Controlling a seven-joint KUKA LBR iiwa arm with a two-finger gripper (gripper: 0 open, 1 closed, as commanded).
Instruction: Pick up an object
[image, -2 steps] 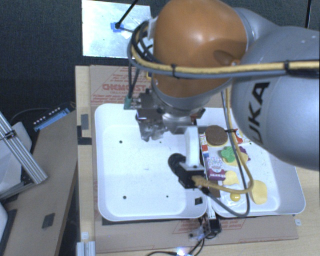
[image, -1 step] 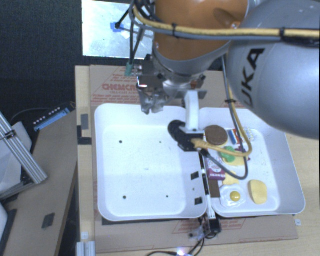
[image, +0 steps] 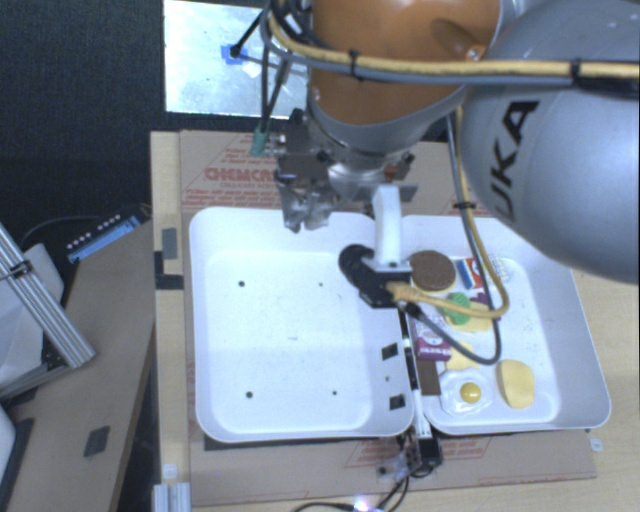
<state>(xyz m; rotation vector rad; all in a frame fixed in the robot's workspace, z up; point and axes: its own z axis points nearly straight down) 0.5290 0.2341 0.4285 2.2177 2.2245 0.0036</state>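
Observation:
My gripper (image: 303, 213) hangs over the far rim of the left bin (image: 280, 340), near its back right corner. I see nothing in its grasp. The loose things lie in the right bin (image: 560, 330): a round brown cookie (image: 432, 268), a red, white and blue packet (image: 470, 272), a green piece (image: 457, 305) on a yellow banana shape (image: 478, 320), a purple packet (image: 432, 346), a fried egg (image: 468, 392) and a pale yellow oval (image: 516, 383). The gripper stands to the left of and behind all of them.
The grey arm and its orange band fill the top of the view and hide the right bin's far side. A yellow cable (image: 490, 290) loops down over the right bin's objects. Cardboard (image: 225, 170) lies under both bins.

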